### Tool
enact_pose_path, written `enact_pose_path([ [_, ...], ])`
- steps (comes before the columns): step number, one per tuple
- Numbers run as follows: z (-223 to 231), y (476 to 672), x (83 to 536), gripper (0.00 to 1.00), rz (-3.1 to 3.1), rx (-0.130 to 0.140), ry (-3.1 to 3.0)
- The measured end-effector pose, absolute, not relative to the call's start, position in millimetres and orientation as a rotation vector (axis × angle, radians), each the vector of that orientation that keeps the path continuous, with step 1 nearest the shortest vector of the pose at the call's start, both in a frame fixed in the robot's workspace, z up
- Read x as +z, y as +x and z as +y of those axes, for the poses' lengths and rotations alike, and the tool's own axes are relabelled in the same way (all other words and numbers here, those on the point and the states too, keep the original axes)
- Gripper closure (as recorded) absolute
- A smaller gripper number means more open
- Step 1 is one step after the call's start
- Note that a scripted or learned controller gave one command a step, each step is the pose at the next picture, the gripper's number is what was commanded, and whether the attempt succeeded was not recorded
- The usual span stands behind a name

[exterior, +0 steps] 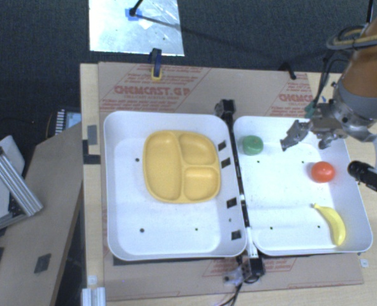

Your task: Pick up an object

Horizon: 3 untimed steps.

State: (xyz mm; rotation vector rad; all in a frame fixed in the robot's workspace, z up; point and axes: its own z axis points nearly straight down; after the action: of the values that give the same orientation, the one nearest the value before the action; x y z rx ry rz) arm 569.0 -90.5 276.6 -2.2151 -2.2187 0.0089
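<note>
In the right bin (284, 234) lie three small things, and any of them could be the thing to pick up. A green round object (252, 145) sits near the far left corner of this bin, close to the divider between the two bins. An orange-red ball (323, 171) rests toward the right side, and a yellow banana (332, 222) lies at the near right corner, curved, with one end pointing to the middle of the bin. The three are well apart from each other.

The claw (298, 134) hangs above the far part of the right bin, between the green object and the orange-red ball, but nearer to the far wall. It is tilted and points to the left. Nothing is seen between its fingers; whether they are spread or pressed together, I cannot tell from here, because the dark parts blur together. The grey arm (360, 101) with its orange band comes in from the right side, over the bin's right edge.

The left bin (124, 234) holds a yellow plate with three compartments (181, 166), lying flat about in its middle.

Both bins stand side by side on a brown cardboard sheet (175, 85) with red print, which covers the counter (89, 94). Behind the counter, on the dark floor, a shiny silver sheet (111, 18) lies flat.
</note>
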Motion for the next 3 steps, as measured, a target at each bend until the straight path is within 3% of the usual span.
enact_pose_path([
  [1,-90.4,570.7,281.8,0.00,-2.226,-0.001,-2.219],
  [3,-81.6,580.3,193.8,0.00,-2.221,0.002,-2.219],
])
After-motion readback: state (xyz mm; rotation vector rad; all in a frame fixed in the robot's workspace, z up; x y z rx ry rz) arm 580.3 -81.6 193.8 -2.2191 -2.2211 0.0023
